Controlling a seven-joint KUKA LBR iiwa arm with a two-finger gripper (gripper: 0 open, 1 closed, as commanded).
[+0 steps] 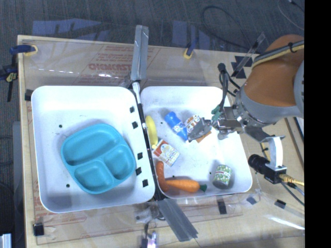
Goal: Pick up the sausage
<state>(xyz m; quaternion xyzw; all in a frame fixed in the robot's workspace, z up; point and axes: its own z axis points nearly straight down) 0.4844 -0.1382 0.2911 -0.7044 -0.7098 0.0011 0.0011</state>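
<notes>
Bins (46,102): white, two. Divided tray (98,157): turquoise blue. Banana (151,129): yellow. Carrot (182,185): orange, green tip. Sausage (160,171): reddish-brown. Bottle (175,124): blue, white cap. Packet (167,153): white, red-orange print. Can (223,175): green-and-white label. Arm band (273,71): orange. Counter (72,53): tan, red print.

Reddish sausage (160,172) lies against right bin's (235,143) left wall.
</notes>
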